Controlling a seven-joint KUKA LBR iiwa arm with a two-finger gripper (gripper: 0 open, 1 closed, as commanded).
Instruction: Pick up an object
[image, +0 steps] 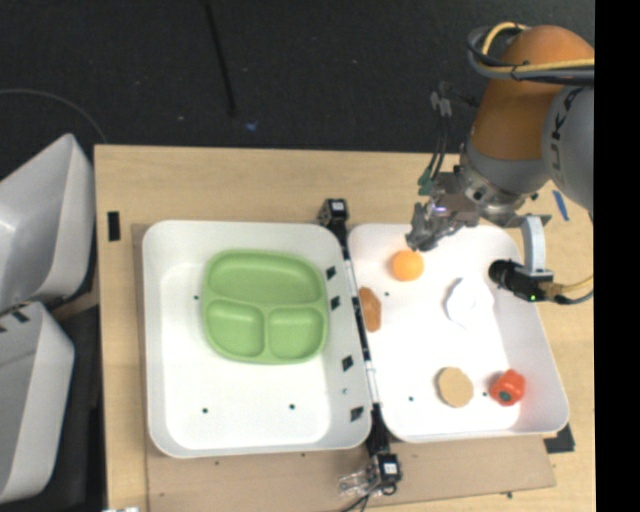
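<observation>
In the right bin (530, 330) lie five things, one orange ball (406, 265) under the gripper (424, 238), whose state I cannot tell; the left bin (170, 400) holds one green tray (265, 305).

My gripper (424, 236) hangs just above the orange ball (406, 265) in the right bin (530, 330); a green plate (266, 305) sits left.

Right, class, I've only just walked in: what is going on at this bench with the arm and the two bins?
A grey and orange robot arm reaches in over the right bin, its gripper poised just above an orange ball near the bin's back. Nothing is visibly held. Also in that bin lie a brown oblong piece by the left wall, a white object, a tan disc and a small red item. The left bin holds a green divided plate.
</observation>
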